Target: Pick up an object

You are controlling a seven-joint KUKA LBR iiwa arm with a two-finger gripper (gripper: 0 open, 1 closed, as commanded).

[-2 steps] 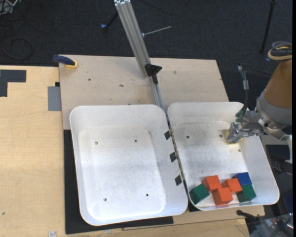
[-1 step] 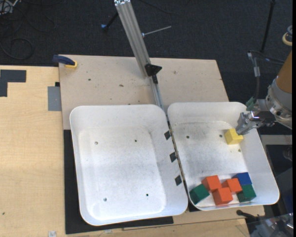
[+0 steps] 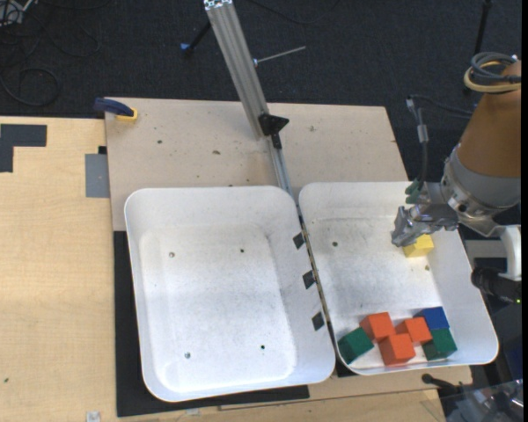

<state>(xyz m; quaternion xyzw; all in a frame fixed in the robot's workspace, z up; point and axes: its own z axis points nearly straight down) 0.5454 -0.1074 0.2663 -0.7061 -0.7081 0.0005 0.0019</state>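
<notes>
Figure legend, read from the near edge of the bench to the far edge. Nearest me, in the front corner of the right bin [image 3: 352,202], lay a tight cluster of blocks: a green block [image 3: 355,345], three orange blocks [image 3: 396,334], a blue block [image 3: 435,318] and a second green block [image 3: 440,347], several touching one another. I judged that they had gathered there because the bin floor sloped toward that corner, though the view could not confirm it. The left bin [image 3: 213,290] sat beside it, its floor showing only dark specks; black clips [image 3: 308,278] stood along the seam between the two bins.

Further back, at the right wall of the right bin, the gripper [image 3: 411,229] hung low over a yellow block [image 3: 419,245], the likely object of this pick. The block showed just below and beside the metal fingertips, partly covered by them. I could not tell whether the fingers were spread or closed, nor whether the block sat between them or merely beneath. I read the arm's [image 3: 493,139] steep reach from the right as chosen to clear the bin wall.

Farthest, a slanted aluminium rail [image 3: 244,64] rose from the bare board [image 3: 194,143], where a blue-and-yellow clamp [image 3: 116,108] lay near the left corner.
</notes>
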